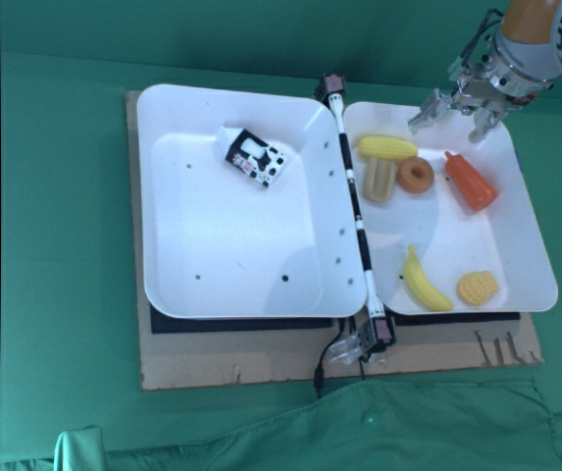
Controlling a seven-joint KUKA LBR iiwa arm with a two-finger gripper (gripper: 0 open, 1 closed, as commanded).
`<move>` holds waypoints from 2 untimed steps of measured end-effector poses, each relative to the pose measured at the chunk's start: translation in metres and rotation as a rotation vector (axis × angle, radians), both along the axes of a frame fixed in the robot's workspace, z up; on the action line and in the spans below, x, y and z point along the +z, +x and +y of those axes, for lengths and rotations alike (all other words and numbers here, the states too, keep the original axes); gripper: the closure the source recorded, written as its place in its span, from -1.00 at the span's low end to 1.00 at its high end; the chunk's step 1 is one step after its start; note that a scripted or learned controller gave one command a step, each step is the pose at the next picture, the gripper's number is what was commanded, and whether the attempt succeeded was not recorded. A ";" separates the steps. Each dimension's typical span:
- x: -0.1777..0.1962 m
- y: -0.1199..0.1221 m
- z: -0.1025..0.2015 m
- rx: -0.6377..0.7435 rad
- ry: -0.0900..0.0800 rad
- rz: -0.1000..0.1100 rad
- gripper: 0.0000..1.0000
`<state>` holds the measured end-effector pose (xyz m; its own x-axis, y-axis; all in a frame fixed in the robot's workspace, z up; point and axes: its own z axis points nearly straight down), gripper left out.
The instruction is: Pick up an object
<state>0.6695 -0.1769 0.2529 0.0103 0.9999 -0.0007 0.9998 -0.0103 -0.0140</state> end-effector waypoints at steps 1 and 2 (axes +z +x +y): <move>-0.065 -0.059 0.023 0.006 -0.003 -0.021 -1.00; -0.067 -0.140 -0.002 0.000 -0.002 -0.013 -1.00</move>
<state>0.5299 -0.1792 0.1858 0.0101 0.9999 -0.0023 0.9999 -0.0101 -0.0015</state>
